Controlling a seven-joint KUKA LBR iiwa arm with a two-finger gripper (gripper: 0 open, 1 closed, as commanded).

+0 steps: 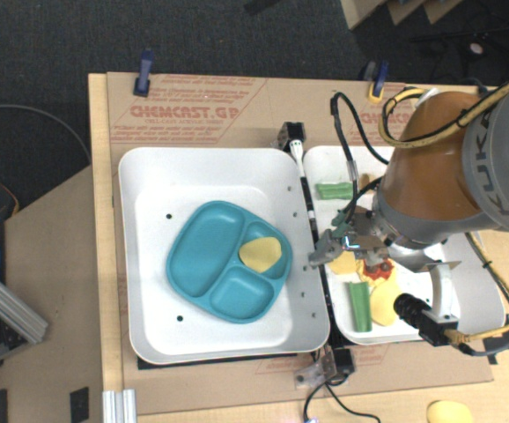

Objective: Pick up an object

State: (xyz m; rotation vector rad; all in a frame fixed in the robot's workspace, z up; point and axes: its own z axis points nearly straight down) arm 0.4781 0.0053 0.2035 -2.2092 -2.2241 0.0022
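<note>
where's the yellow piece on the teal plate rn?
The yellow piece lies in the upper right compartment of the teal divided plate, in the left bin of the camera view.

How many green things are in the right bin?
2: one green piece near the bin's far end, another near its front edge. The arm may hide more.

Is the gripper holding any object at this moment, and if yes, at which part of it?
It cannot be told: the gripper is low over the right bin, and the arm hides what lies under it.
</note>
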